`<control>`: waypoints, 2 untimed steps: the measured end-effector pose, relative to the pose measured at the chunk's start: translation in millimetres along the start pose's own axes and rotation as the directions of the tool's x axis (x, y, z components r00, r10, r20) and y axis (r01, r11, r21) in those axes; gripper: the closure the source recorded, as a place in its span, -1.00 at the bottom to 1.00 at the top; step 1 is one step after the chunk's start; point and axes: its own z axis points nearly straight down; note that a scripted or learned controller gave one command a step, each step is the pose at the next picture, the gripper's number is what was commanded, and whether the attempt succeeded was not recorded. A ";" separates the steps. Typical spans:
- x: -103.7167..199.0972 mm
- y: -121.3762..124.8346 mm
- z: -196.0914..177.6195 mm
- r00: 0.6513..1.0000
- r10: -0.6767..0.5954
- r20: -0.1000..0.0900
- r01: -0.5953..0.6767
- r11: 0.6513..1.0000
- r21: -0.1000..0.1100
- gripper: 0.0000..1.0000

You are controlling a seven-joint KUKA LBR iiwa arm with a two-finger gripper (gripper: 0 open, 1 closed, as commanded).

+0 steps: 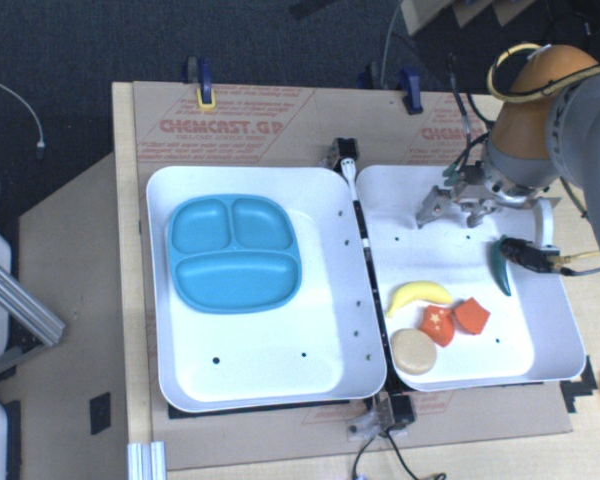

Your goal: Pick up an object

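White plastic is most of what you see on the brown board counter (pixel 280 118): two shallow bins side by side, the left bin (pixel 180 368) holding a blue three-part plate (pixel 235 253) in its upper left, the right bin (pixel 540 358) holding a yellow banana (pixel 421 295), two red chunks (pixel 437 325) (pixel 471 316), a tan round disc (pixel 414 351) and a dark green pepper-like piece (pixel 502 268). Your grey arm with its orange band reaches in at the upper right of the frame, and its claw (pixel 450 208) hangs over the upper part of the right bin, fingers spread apart with nothing between them. The banana, red chunks and disc lie clustered low in that bin, well apart from the claw, with the green piece near the right wall.
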 end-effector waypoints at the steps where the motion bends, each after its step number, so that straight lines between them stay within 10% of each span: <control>1: -0.2 1.7 -14.5 1.000 0.000 0.002 0.000 1.000 -0.007 1.00; 2: -1.7 10.3 -61.1 1.000 0.000 0.003 0.000 1.000 -0.011 1.00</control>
